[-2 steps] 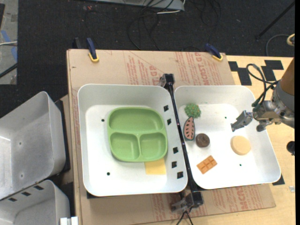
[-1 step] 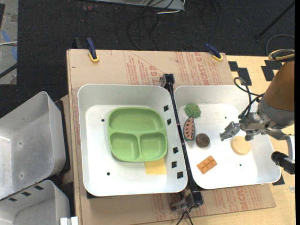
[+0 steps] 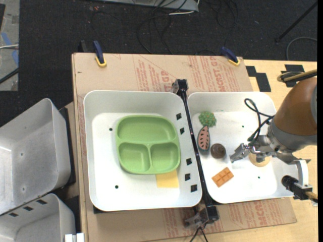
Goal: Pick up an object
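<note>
In the right bin (image 3: 229, 104) lie a green broccoli piece (image 3: 207, 118), a watermelon slice (image 3: 203, 137), a dark brown round piece (image 3: 218, 150) and an orange waffle-like cracker (image 3: 222, 177). My gripper (image 3: 247, 153) reaches into this bin from the right, low over its floor, just right of the brown piece and above the cracker. A pale tan object (image 3: 260, 159) sits under the wrist, partly hidden. The left bin (image 3: 101, 135) holds a green three-compartment plate (image 3: 148, 143) and a yellow square slice (image 3: 167, 180) at the plate's front edge.
A black divider (image 3: 192, 140) runs between the two bins. Cables (image 3: 255, 117) loop over the right bin's far right part. A grey tub (image 3: 30, 150) stands off the bench at the left. Clamps (image 3: 100, 54) hold the cardboard base at the back.
</note>
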`<state>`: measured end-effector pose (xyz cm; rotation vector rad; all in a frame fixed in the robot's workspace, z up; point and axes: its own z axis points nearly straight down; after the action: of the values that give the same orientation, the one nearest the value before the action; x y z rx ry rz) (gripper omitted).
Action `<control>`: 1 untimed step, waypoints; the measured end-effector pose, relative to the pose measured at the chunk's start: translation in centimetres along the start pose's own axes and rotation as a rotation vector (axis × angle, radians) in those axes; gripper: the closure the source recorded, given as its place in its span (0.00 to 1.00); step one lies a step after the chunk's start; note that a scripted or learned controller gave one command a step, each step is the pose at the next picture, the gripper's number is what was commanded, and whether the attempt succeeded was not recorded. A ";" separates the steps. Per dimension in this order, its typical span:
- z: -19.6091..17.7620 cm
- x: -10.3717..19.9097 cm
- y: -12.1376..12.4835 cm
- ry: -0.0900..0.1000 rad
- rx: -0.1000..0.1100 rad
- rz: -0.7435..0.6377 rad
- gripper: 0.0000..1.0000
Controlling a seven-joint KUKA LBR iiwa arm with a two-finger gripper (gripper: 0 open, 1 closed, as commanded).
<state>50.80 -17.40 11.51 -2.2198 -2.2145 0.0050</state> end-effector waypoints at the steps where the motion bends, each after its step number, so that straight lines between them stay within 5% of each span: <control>1: 2.0 -0.1 0.2 -0.006 -0.012 0.000 0.00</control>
<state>50.98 -17.52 9.50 -2.2288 -2.2227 -0.0014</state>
